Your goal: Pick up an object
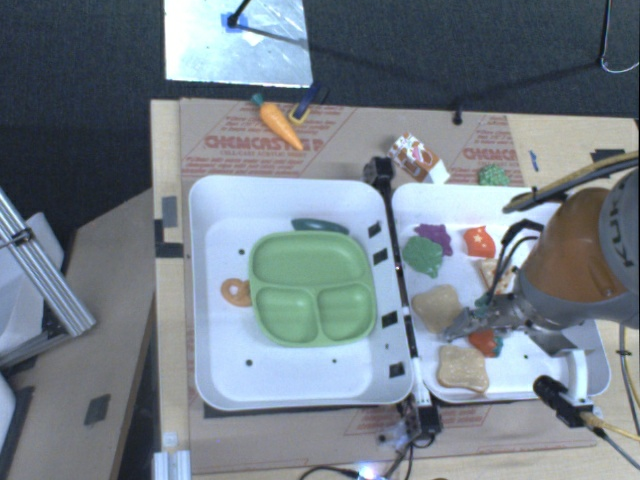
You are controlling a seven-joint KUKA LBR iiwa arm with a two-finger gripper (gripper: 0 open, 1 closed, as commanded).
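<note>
My gripper (478,324) is low in the right bin (590,368), directly over a small red item (485,343) and touching or almost touching it. Just left of the gripper lies a beige lump (435,306), and a toast slice (462,368) rests in front of it. Further back in the same bin are purple grapes (433,234), a green broccoli piece (422,256) and a red-orange fruit (479,240). The grey arm with its orange band (575,253) covers the bin's right part.
The left bin (215,228) holds a green divided plate (310,288), an orange ring (236,292) and a dark green item (320,225). Behind the bins lie a carrot (280,124), a snack box (418,158) and a small green piece (492,176).
</note>
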